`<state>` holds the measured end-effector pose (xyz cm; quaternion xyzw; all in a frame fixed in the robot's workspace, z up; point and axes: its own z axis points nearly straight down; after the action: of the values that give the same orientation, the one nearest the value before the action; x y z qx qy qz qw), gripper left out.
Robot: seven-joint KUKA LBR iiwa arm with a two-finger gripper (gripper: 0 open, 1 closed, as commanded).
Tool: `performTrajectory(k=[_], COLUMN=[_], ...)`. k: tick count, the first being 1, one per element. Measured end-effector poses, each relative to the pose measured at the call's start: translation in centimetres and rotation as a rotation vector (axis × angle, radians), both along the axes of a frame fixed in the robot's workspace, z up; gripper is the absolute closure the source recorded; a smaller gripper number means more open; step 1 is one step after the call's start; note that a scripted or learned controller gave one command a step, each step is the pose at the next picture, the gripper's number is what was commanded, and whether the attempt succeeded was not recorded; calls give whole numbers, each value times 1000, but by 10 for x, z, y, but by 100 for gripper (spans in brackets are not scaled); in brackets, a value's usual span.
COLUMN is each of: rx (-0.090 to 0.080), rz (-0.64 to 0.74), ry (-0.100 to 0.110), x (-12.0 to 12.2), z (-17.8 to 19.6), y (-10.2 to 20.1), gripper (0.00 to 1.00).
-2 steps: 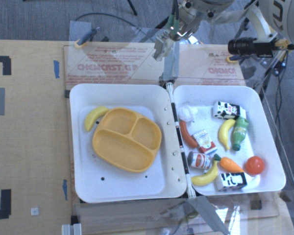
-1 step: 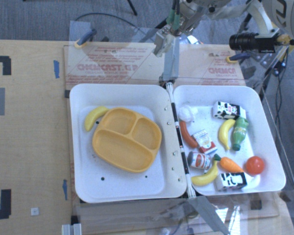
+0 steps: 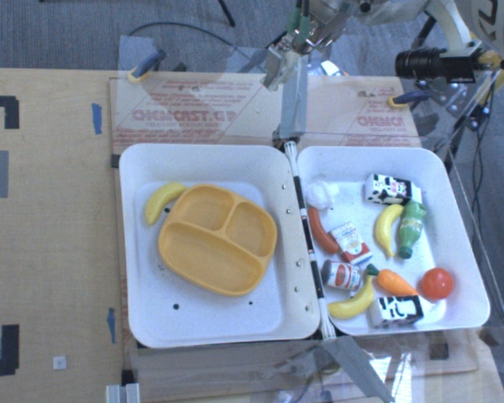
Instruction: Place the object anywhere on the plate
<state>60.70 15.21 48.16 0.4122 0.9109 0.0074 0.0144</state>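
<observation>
Banana [image 3: 161,201], a small yellow one, lies in the left bin [image 3: 134,309], touching the upper-left rim of the orange plate [image 3: 217,239] but resting on the bin floor, not on the plate. The tool [image 3: 279,64] hangs well above and to the right of it, beyond the far edge of both bins, over the clear sheet [image 3: 193,112] at the back of the counter [image 3: 42,250]; whether its fingers are spread or pressed together I cannot tell, since the view there is blurred and crowded.

Straight below the tool runs the seam where the two bins meet, and the plate sits down and to the left of that line. The plate has three compartments, all bare, and takes up most of the left bin's middle, leaving a strip of white floor along the near edge and left side.

Down and to the right of the tool, the right bin [image 3: 466,250] is crowded: a white lump [image 3: 320,195], a sausage [image 3: 322,230], a small carton [image 3: 351,240], a can [image 3: 341,274], a second banana [image 3: 387,227], a green bottle [image 3: 411,228], a black-and-white box [image 3: 388,189], a carrot [image 3: 393,281], a tomato [image 3: 436,283], a third banana [image 3: 354,303] and another black-and-white box [image 3: 398,308].

Nothing stands between the tool and the left bin but open air.
</observation>
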Motion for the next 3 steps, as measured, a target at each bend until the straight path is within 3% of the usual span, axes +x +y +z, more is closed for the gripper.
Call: performTrajectory(k=[3], rx=[1], rz=[12], ry=[-23], x=[1], z=[35], y=[7], gripper=[100])
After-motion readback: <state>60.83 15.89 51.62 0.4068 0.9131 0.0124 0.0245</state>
